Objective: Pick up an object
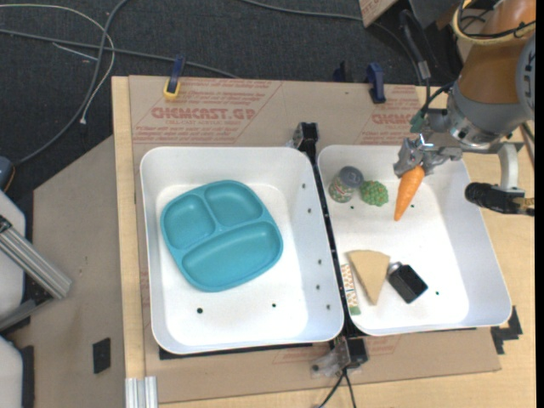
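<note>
Arm is reaching in from the right over the right bin (476,253), w/ the gripper (416,161) sitting above the bin's far half. Fingers are closing on the top end of the carrot (408,192); carrot is hanging from them, tilted, orange tip pointing down and slightly left toward the bin floor. Whether the tip is touching the floor or clear of it, cannot tell. Just left of the carrot, a green broccoli piece (374,194) is lying on the floor, and beside that, further left, a small round grey-green item (346,183), type unclear. In the near half of the same bin, a tan wedge (370,272) is lying flat, w/ a small black block (407,282) touching or nearly touching its right side. A narrow printed strip (349,289) is lying along the bin's left wall by the wedge. Left bin (170,321) is holding a blue divided plate (222,234), three compartments, sitting roughly centred and turned at an angle. Both bins are resting on a cardboard sheet (212,109), clamped at its far edge by two blue clamps (175,76).
</note>
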You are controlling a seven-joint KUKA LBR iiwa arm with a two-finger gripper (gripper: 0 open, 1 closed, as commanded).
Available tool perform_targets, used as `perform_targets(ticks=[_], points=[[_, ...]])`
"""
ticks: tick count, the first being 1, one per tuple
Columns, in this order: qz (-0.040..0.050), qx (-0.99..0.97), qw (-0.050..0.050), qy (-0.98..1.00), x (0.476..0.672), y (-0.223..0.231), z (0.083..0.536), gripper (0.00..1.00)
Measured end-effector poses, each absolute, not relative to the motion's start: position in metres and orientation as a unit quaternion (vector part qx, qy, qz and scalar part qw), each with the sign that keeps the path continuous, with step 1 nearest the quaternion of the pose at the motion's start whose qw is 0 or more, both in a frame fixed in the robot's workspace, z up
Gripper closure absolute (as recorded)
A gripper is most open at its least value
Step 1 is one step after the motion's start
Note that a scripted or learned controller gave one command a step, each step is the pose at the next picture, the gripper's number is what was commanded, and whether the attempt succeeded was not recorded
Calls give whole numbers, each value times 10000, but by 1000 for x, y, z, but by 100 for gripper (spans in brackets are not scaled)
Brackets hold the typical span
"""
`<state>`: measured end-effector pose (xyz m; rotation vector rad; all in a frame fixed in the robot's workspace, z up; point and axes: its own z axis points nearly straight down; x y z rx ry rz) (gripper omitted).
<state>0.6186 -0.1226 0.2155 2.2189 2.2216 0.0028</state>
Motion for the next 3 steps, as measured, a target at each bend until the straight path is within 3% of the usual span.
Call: perform_targets(ticks=[3], points=[[1,7051,-19,7091,609,18,225,100]])
